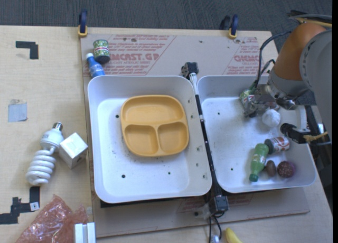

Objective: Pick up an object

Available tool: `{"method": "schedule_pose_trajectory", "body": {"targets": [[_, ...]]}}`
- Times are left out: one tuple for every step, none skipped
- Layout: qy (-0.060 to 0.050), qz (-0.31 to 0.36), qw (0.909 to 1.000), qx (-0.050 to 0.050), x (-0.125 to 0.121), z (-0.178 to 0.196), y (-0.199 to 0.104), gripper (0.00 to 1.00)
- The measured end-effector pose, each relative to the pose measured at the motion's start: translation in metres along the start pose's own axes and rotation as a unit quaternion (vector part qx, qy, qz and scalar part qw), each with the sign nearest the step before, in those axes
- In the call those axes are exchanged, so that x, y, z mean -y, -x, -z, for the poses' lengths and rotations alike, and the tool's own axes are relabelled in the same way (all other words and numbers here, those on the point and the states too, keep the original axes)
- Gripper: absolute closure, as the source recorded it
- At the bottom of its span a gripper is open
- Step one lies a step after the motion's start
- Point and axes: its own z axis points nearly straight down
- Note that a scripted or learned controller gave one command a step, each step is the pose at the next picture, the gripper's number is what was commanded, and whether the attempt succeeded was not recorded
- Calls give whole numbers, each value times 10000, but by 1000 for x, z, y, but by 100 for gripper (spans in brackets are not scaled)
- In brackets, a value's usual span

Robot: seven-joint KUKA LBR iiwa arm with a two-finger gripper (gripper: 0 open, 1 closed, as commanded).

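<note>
Green bottle (258,161) beside brown can (278,144)

Bright even overhead light, soft shadows, slightly grainy

Position: one fixed camera above the bench.
Facing: downward at a slant.
Coverage: both shallow white plastic bins, the left bin (100,147) and the right bin (227,147), lie side by side mid-frame.
Distance: moderately far, bench surroundings visible.
Arm side: grey arm with orange band (303,52) enters from the right.
</note>
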Motion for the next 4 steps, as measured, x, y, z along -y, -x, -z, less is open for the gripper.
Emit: {"method": "schedule_pose_trajectory", "body": {"targets": [[-274,-4,9996,-95,-16,-4,7,0],[-270,-4,9996,-87,-16,-4,6,0],[-279,7,9995,-127,-17,-4,10,0],[-277,10,9995,-126,-17,-4,11,0]]}}
